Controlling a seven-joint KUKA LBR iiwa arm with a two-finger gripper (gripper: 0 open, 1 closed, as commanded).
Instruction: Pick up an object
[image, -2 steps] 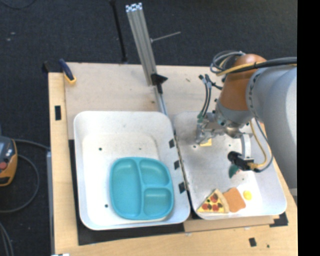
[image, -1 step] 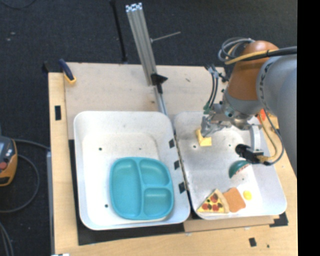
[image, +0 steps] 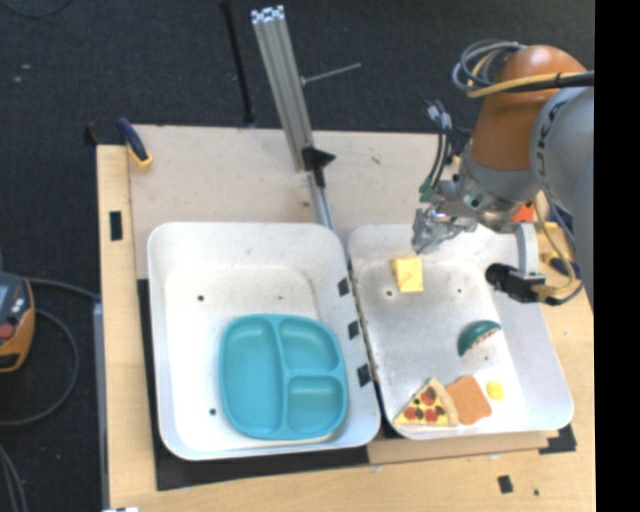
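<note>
- The grey arm is reaching in from the right, its orange band glowing above the wrist, and the gripper is hanging over the far end of the right bin.
- It is sitting above and just beside a small yellow block; nothing is lying between its tips, so it is carrying nothing.
- Whether the tool is spread or pressed together I cannot tell; the tips are blurring into one pale shape at this slant.
- The yellow block is resting flat on the bin floor, apart from everything else, which is making it the likeliest target: open space all round it for a descent.
- Toward the near end of the same bin, a teal-topped rounded toy is lying alone, and a toy pizza slice is touching an orange toy piece in the near corner, with a small yellow ball just beside them.
- That cluster is crowding the wall, a harder reach by my reckoning.
- In the left bin a light blue divided tray is lying flat, three compartments up, well apart from the gripper.
- My read: the pick is not yet made; the tool is needing to shift slightly toward the block and drop squarely, or a tip could nudge it aside.
</note>
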